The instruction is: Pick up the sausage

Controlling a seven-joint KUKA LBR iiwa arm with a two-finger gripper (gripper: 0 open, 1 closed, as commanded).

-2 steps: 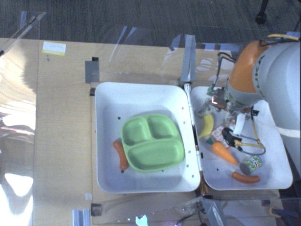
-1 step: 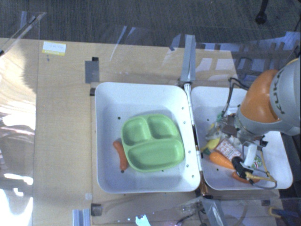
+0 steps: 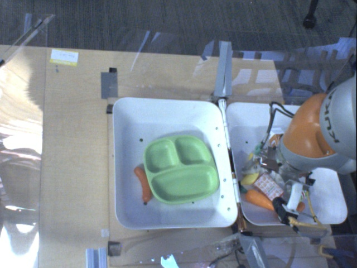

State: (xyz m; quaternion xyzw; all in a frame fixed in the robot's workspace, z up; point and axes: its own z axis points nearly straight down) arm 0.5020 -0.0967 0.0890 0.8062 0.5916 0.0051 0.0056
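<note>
Plainly, the task had not got far when we looked at this moment. What we took for the sausage (image 3: 143, 184), a reddish-orange piece, lay in the left bin (image 3: 125, 149), pressed against the left edge of the green plate (image 3: 181, 169) and perhaps tucked a little under its rim. Nothing was touching it.

We saw the arm (image 3: 315, 135) hanging over the right bin (image 3: 245, 119), well apart from the sausage. The gripper (image 3: 271, 159) sat low among the clutter there. We could not tell how wide it stood or whether it had hold of anything, since the wrist covered it from above. By our reckoning the whole pick was left to do: cross to the other bin, come down beside the plate, close on the sausage and lift.

As for the bins, the left one held just the three-part plate, with nothing on it, and the sausage beside it. The right one was crowded. We made out a tapered orange piece (image 3: 258, 199), more like a carrot, near the front wall, a printed packet (image 3: 269, 186) just behind it, a small yellow piece (image 3: 249, 178) to the left, and something green (image 3: 259, 149) further back.
</note>
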